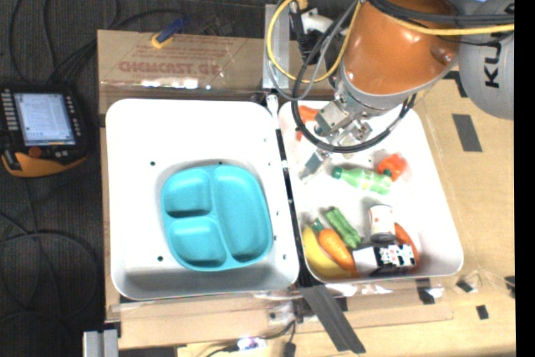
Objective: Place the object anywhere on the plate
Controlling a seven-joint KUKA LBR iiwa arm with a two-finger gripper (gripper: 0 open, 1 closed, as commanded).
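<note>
While gripper hangs over right bin — fingers apart, unladen — plate in left bin

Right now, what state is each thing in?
plate: upright in the left bin, nothing on it.
gripper: over the right bin, holds nothing that I can see.
green bottle: lying on its side, right bin.
carrot: lying on the banana, right bin's near corner.
handheld screen: lit.
</note>
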